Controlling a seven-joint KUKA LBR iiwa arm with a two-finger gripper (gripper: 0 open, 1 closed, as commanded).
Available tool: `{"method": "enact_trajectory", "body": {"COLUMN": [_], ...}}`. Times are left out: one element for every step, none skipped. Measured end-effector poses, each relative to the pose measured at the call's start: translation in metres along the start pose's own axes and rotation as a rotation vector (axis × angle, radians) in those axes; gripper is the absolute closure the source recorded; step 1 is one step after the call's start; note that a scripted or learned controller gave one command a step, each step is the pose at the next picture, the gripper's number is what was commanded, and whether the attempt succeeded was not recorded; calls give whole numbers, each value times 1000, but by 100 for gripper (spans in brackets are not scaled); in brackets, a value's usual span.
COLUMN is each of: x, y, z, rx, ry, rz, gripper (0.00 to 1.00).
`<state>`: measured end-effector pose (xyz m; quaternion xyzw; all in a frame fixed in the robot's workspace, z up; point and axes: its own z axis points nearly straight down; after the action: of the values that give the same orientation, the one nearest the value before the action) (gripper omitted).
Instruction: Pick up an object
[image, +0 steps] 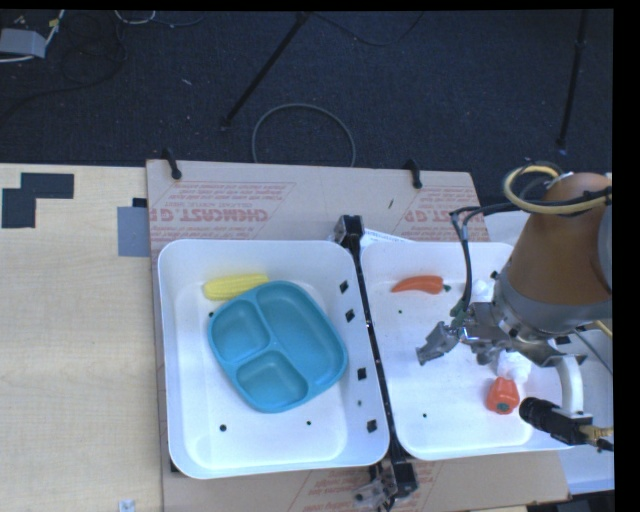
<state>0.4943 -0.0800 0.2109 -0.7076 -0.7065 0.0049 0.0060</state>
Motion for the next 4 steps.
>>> {"method": "enact_trajectory", "body": {"x": [0,-6,-2,-2], "y": [3,-5,-4,-3], "z": [-6,43,87,124], "rx": [-13,-5,-7,-13], "ry": [-2,0,1,-1], "rz": [-2,-1,-2,0], "gripper": [0,0,0,0]}}
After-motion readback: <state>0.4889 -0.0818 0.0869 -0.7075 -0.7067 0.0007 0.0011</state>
